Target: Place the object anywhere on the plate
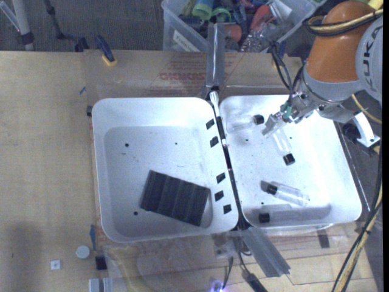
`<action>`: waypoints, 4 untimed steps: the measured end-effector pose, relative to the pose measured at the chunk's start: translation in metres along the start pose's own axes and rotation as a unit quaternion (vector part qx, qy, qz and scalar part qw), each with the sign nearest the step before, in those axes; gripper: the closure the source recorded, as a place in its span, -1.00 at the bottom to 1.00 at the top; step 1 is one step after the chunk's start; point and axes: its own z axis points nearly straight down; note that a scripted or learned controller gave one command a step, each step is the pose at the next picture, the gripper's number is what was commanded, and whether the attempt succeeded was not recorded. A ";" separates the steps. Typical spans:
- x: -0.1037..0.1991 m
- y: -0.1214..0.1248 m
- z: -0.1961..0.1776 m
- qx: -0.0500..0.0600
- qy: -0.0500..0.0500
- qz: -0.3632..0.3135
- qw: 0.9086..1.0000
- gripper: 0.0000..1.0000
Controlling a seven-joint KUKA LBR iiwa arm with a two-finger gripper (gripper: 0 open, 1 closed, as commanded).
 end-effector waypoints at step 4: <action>0.214 0.155 -0.077 -0.002 -0.001 -0.346 0.938 1.00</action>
